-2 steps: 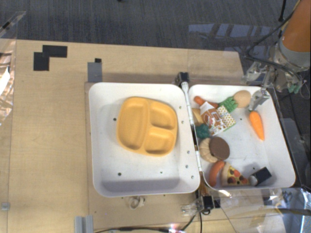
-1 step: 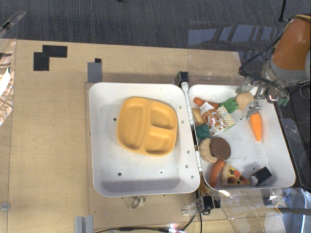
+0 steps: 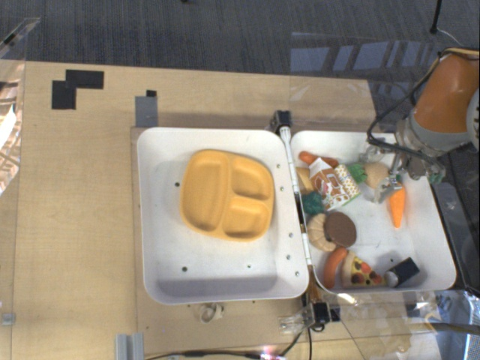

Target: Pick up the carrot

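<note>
At the near edge of the right bin lie a pizza slice and a black block. Farther back, the carrot lies just beneath the gripper, whose finger state cannot be told, apparently positioned for a grasp.

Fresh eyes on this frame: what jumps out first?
The yellow tray sits alone in the left bin. The right bin is crowded with toy food along its left side. The end effector is down at the top end of the carrot near that bin's right wall.
</note>
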You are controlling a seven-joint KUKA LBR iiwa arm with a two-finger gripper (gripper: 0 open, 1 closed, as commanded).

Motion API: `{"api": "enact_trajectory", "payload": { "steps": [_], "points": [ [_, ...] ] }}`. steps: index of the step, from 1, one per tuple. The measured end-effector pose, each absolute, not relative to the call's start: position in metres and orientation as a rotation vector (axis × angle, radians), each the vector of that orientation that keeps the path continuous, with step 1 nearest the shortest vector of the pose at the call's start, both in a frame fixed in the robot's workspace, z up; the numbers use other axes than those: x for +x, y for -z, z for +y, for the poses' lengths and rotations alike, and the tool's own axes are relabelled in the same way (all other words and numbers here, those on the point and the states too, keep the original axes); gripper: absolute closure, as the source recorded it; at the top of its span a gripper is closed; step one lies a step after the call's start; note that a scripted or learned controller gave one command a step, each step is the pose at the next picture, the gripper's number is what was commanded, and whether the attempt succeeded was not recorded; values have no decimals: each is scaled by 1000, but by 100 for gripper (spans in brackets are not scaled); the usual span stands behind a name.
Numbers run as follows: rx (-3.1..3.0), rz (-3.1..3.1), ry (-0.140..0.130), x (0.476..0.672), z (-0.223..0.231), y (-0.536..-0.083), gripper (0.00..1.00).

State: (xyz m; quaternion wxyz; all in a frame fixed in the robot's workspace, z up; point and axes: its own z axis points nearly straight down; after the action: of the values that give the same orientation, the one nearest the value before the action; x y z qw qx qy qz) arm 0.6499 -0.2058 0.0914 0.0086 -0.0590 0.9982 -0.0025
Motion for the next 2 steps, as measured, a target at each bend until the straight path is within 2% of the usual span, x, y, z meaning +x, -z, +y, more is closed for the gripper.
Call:
{"api": "enact_trajectory", "payload": {
  "steps": [1, 2],
  "points": [
    [-193, 3103, 14, 655, -204, -107, 100],
    [-193, 3104, 13, 655, -204, -107, 0]
  ]
}}
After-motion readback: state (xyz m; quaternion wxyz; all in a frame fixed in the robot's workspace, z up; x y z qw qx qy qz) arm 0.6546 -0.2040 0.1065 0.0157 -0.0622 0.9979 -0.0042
